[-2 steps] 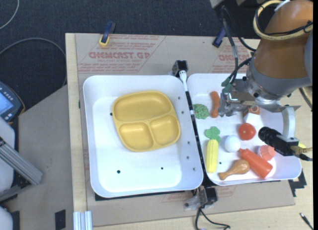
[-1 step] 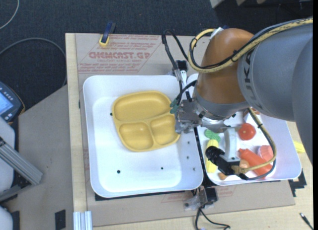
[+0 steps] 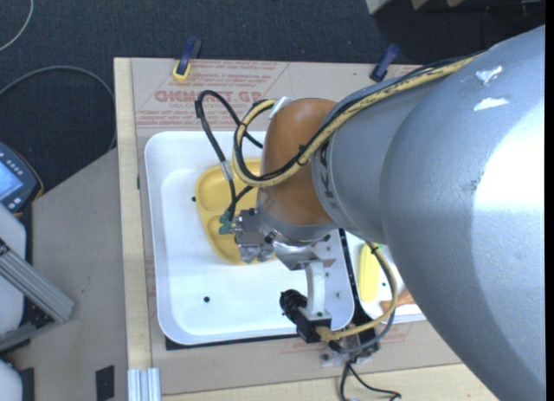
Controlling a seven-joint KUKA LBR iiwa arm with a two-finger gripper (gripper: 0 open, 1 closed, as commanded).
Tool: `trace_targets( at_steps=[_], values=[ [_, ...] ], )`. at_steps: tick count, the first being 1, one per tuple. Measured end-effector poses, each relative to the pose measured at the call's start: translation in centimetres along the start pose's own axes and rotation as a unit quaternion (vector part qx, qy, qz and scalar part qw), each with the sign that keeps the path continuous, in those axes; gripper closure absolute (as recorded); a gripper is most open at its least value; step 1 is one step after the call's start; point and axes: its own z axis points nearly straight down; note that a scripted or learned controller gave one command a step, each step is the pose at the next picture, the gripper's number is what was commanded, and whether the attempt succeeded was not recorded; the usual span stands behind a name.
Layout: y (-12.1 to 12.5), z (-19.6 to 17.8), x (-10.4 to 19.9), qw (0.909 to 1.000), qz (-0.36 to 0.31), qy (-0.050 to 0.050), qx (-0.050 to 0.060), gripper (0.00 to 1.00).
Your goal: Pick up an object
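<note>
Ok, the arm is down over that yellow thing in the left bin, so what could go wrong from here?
The arm covers most of the yellow object, so a missed grasp might go unseen. That object looks wide and rounded and could slip out. Loose cables hang just above it and might snag on it or the bin.

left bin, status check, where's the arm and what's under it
Arm reaches over left bin, wrist low over yellow object. Gripper hidden beneath wrist, grip unconfirmed. Second yellow item in right bin, partly covered by arm.

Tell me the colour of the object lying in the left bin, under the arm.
Yellow object, seen in the camera view, partly hidden by the arm.
</note>
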Motion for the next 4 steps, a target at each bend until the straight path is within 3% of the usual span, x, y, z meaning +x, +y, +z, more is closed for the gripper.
trace_targets(
  at_steps=[1,2,3,4],
  values=[
    [4.8,1.0,-2.4,1.0000,0.006,-0.002,-0.006,1.00],
    [15.0,-5.8,-4.7,0.9999,0.005,-0.002,-0.013,1.00],
    [9.0,-5.1,4.5,1.0000,0.000,0.001,-0.002,1.00],
    [4.8,-5.9,0.9,1.0000,0.006,-0.002,-0.003,1.00]
  ],
)
